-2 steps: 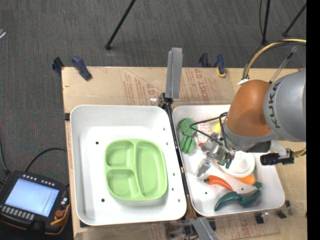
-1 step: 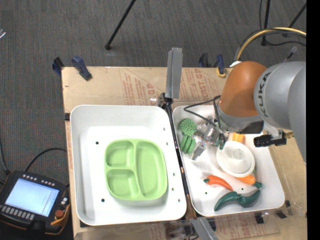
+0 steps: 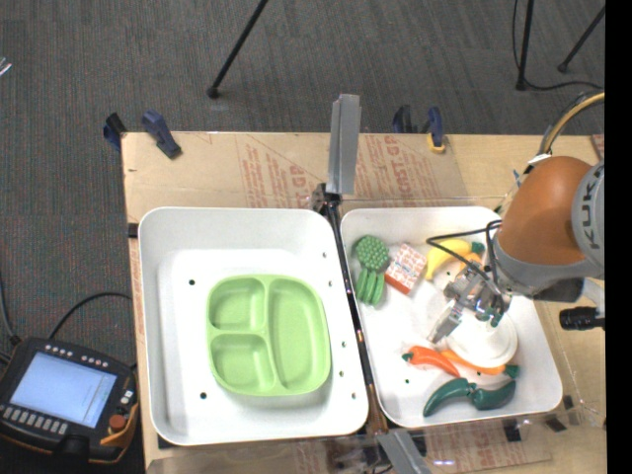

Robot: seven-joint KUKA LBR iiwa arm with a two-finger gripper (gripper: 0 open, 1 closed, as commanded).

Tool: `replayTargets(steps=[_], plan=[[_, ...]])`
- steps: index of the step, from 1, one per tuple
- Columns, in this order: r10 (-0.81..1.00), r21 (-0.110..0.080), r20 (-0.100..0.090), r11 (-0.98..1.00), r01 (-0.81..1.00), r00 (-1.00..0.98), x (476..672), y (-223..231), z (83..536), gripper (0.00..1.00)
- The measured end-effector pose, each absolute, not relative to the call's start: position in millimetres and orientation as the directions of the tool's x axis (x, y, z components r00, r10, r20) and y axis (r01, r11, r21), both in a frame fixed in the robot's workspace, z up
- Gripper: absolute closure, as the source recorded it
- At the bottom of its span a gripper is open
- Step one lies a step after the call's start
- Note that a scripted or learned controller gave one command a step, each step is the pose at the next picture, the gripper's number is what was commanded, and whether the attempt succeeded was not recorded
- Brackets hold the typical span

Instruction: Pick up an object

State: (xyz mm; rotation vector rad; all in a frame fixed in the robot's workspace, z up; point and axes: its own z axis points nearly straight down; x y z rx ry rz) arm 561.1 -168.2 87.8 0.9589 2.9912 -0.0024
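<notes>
Gripper (image 3: 456, 316) hovered in the right bin (image 3: 543, 363), fingers' state impossible to tell, carrot (image 3: 446, 359) just at its six o'clock, green plate (image 3: 268, 336) in the left bin (image 3: 163, 265)

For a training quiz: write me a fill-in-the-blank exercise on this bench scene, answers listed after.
1. The green divided plate has ___ compartments.
2. That plate lies in the ___ bin in the camera view.
3. The pincer hangs over the bin that holds the toys, above a ___ cup-like object.
4. The orange carrot lies just above a dark ___ pepper.

Answers: three; left; white; green
</notes>
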Motion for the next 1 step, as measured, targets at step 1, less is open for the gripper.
replayTargets(steps=[1], plan=[[0.742, 0.001, -0.001, 0.670, 0.742, -0.670, 627.8, -169.2, 87.8, 0.00]])
